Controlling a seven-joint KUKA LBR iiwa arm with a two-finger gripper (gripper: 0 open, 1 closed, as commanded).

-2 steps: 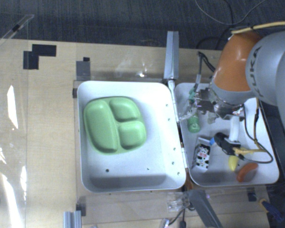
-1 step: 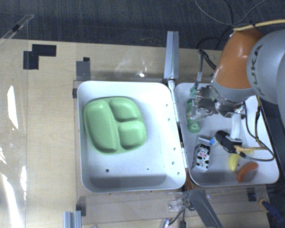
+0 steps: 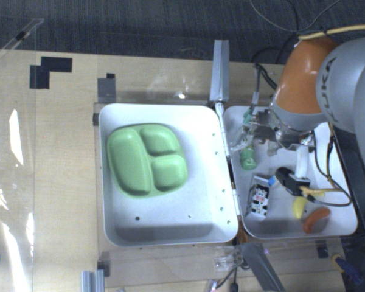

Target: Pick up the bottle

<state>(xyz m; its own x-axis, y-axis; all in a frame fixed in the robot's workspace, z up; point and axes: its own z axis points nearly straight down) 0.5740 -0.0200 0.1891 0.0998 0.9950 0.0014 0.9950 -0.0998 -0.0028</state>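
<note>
The left shallow white bin [image 3: 118, 227] holds a smooth green three-compartment plastic plate [image 3: 147, 159]. In the right white bin [image 3: 278, 222], the small green bottle [image 3: 248, 159] sits by the left wall, just beneath the gripper [image 3: 250, 128], whose opening I cannot tell. A rounded orange-red piece [image 3: 316, 219] lies at the front right.

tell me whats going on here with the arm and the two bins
The grey arm reaches in from the right, its pincer low over the right bin, just above a small green bottle. The bottle sits on the bin floor near the left wall, not lifted. A green divided tray rests in the left bin.
</note>
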